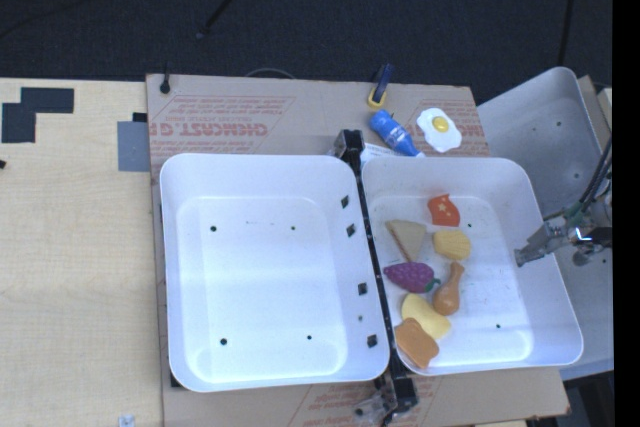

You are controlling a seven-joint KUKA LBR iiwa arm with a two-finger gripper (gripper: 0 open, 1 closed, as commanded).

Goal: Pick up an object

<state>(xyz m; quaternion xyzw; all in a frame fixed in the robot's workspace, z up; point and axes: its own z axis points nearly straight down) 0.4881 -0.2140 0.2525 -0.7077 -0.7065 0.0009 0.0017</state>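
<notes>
The right white bin [545,335] holds several toy foods: a red piece [443,210], a beige wedge [406,237], a yellow block [452,244], purple grapes [409,275], a brown drumstick [450,289], a pale yellow piece [426,315] and an orange bread piece [416,344]. My gripper [533,251] hangs over the bin's right side, well to the right of the foods and touching none of them. Nothing is visibly held in it.
The left white bin [180,215] adjoins the right one. Behind the bins on the cardboard lie a blue bottle [394,133], a fried-egg toy [438,129] and a blue and yellow tool [380,87]. A grey metal plate [550,130] stands at the back right.
</notes>
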